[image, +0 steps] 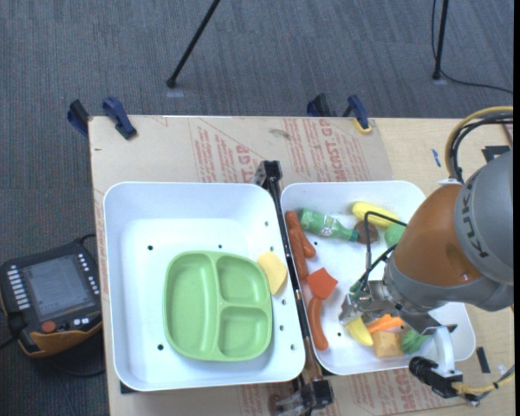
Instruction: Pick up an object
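Arm (468, 241) enters from the right, grey link uppermost, orange band just below it, wrist bent down and leftward. Hand (361, 306) hangs at the wrist's lower-left end, pointing down. Cables run along the wrist to the hand. Fingers too small and cluttered to read.

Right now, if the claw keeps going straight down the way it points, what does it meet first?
Most likely the small yellow piece beside the orange piece on the right bin floor, just under the claw. Depth is hard to judge from this slant.
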Controlling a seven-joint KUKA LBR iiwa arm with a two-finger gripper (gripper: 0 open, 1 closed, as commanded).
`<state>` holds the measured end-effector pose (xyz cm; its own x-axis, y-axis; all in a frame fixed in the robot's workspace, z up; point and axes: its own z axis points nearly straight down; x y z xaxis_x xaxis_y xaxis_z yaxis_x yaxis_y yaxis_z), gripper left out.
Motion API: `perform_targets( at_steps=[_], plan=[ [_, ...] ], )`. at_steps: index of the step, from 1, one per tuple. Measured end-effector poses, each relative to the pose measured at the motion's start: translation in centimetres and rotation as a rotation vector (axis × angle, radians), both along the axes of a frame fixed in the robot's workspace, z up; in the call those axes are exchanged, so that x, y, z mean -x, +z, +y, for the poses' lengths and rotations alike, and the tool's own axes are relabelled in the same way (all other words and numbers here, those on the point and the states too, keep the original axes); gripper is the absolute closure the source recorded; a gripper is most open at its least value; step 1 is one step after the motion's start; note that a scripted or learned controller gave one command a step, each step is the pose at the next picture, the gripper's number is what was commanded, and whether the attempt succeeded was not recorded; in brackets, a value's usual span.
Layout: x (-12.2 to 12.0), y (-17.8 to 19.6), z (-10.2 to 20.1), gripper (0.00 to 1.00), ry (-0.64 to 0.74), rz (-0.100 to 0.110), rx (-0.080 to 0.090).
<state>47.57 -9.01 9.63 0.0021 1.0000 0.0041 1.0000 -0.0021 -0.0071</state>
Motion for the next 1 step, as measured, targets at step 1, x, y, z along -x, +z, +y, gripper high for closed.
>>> perform_targets(
  at_steps=[1],
  plan=[
    [-2.04, 9.12, 8.82, 1.00, 0.121, -0.006, 0.002]
  ],
)
